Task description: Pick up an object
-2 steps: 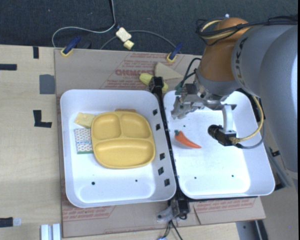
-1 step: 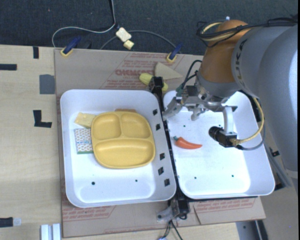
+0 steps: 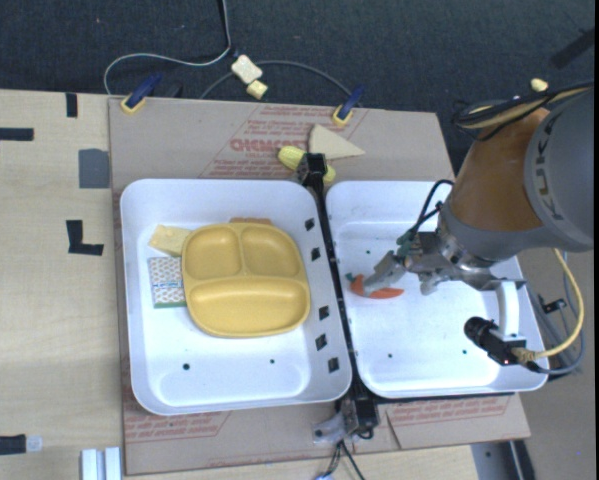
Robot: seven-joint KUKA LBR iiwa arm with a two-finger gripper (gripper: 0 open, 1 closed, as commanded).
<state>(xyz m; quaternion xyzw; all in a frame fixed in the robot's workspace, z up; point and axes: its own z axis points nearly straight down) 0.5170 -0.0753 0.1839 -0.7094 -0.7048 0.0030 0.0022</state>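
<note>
Wooden table point(image 3: 39, 268) under cardboard sheet, two white bins side by side. Grey-orange arm point(image 3: 509, 188) over right bin point(image 3: 429, 368). Left bin point(image 3: 229, 368): yellow divided plate point(image 3: 245, 278), small patterned sponge point(image 3: 165, 280) just beside. Tool point(image 3: 391, 273) low in right bin, touching orange carrot-like object point(image 3: 377, 290); grip state: cannot tell.

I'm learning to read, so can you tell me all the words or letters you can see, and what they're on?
"KUK": grey letters on the arm, cut off at the picture's edge.
Red print on the cardboard sheet behind the bins: too blurred to read for sure.
Red print on the cardboard's front strip: too small to read.
Pattern on the small packet beside the yellow tray: no readable letters.
</note>
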